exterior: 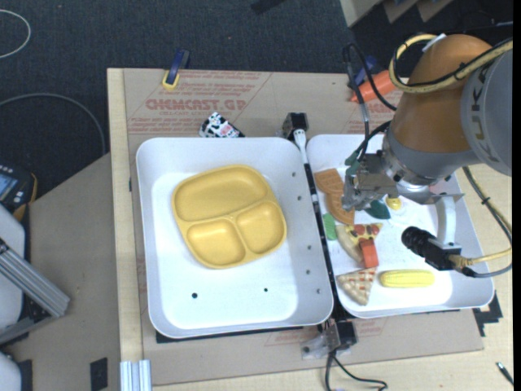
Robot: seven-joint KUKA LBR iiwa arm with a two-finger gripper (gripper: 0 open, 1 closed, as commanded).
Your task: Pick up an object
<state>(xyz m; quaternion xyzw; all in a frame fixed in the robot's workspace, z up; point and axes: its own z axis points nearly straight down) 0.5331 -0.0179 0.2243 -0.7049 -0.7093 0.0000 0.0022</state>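
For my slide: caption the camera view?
Gripper lowered over toy food in right bin; yellow divided plate in left bin.

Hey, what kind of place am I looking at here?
Probably a robotics lab's grasping test bench: an arm over two white bins, toy food such as a corn cob and a yellow tray, loose cables around.

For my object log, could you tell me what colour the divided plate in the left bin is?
Yellow: the divided plate shows clearly in the camera view.

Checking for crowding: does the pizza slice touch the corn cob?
Apart. The camera view shows white bin floor between the pizza slice and the corn cob.
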